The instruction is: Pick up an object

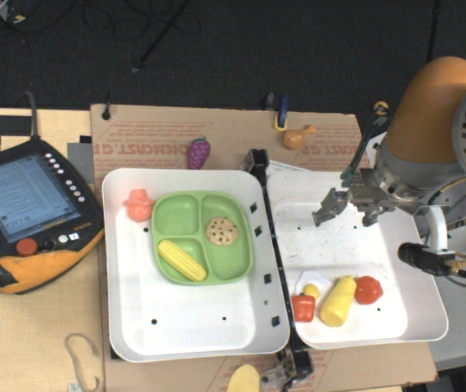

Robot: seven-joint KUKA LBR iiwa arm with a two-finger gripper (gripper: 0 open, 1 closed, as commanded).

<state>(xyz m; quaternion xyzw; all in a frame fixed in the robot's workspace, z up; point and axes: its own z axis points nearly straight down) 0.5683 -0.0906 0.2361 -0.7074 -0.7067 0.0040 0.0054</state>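
Two white bins sat side by side on the bench; the left bin held one green plate with three compartments, and a single pink toy lay just beside the plate's upper left corner. On the plate were two foods: one ear of corn in the lower left compartment and one cookie in the right one; the upper left compartment was bare. The right bin held a cluster of things near its front wall: one yellow bottle, one tomato touching the bottle's right side, one red block to its left, and one small yellow and white piece just behind the block. The gripper hung over the back half of the right bin, well apart from that cluster; its two fingers stood spread apart with nothing between them. Outside the bins lay one purple toy and one orange toy on the cardboard behind, one yellow thing at the front edge, and one control pendant to the left.
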